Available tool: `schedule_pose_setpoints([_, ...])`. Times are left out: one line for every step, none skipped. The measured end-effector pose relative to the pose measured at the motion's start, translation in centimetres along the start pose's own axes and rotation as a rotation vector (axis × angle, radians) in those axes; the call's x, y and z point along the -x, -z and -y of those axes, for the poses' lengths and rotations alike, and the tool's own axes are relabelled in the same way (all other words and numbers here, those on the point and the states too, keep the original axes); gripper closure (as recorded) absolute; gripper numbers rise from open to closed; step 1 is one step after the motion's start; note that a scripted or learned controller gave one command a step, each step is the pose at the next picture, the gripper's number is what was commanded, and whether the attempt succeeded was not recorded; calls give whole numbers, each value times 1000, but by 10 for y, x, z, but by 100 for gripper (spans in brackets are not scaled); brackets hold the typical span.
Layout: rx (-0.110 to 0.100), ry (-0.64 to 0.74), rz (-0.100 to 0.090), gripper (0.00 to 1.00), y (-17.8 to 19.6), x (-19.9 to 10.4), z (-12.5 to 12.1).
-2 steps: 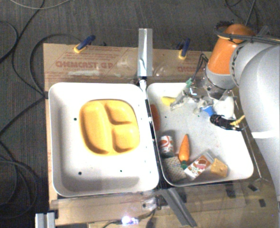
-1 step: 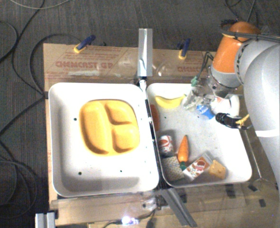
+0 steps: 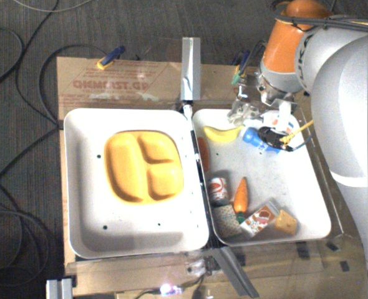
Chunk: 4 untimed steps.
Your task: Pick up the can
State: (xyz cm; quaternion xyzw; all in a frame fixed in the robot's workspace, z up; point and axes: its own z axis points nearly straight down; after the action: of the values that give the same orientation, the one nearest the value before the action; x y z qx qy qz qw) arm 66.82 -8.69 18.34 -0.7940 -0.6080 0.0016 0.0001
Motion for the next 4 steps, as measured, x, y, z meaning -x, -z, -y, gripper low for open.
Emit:
schedule_pose_setpoints([-2,-79,0,100,-58,36,55])
schedule_pose_setpoints([-2,-79,-1,0,-58,35,55])
schedule_pose_setpoints([9,-98,-1,0,-95,39,61])
schedule_pose_setpoints([8,-83,-2,0,-96,99,22])
